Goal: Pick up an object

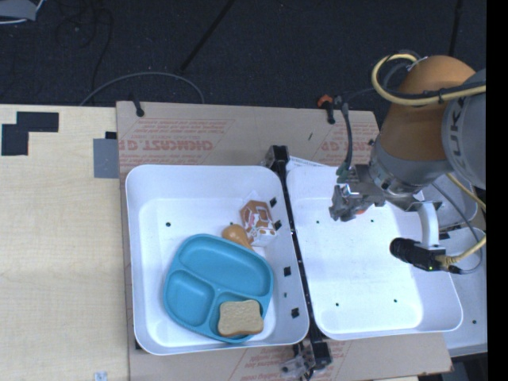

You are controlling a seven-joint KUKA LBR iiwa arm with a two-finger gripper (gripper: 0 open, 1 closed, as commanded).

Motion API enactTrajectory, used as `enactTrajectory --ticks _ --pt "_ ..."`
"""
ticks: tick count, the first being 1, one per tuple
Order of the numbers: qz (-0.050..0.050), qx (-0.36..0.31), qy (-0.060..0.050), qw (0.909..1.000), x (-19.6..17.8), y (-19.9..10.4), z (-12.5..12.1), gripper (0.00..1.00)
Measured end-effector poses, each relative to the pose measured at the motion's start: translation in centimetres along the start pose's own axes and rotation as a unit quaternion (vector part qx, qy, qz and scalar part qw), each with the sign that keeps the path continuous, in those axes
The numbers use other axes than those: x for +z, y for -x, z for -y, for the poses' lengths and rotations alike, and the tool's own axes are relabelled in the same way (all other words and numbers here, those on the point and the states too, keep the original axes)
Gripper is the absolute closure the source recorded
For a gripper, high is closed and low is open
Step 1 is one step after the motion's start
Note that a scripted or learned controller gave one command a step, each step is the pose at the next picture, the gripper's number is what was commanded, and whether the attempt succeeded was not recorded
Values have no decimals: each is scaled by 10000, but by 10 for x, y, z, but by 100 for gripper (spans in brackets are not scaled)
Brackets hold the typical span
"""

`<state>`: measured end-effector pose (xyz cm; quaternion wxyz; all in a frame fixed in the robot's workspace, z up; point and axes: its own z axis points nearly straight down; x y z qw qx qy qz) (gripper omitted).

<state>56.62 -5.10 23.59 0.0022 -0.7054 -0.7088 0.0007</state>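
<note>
Grey metal claw (347, 206) hangs over the right bin (397, 312), near that bin's far left corner, close to the divider between the two bins. Its fingers are small and dark against the wrist housing, and whether they stand apart or together cannot be told. Nothing is seen between them. Whether the claw touches the bin floor cannot be told either.

Candidate objects all lie in the left bin (147, 213), well apart from the claw. A blue sectioned plate (202, 280) lies flat on the bin floor toward the near right corner, with three compartments. A tan sponge-like square (240, 317) rests in the compartment nearest the bin's near edge. An orange rounded item (236, 234) sits just beyond the plate's far edge, touching or nearly touching it. A small brown and white wrapped item (258, 217) lies just beside the orange one, toward the bin's right wall.

The arm (425, 117) enters from the right, its orange band above the wrist, with yellow cable looped over it. Both bins sit on a cardboard sheet (238, 133) on the bench (55, 244)
</note>
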Motion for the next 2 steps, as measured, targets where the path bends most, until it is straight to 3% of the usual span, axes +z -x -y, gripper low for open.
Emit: enactTrajectory --ticks 2 --pt "8 4 6 10000 16 -109 -12 100"
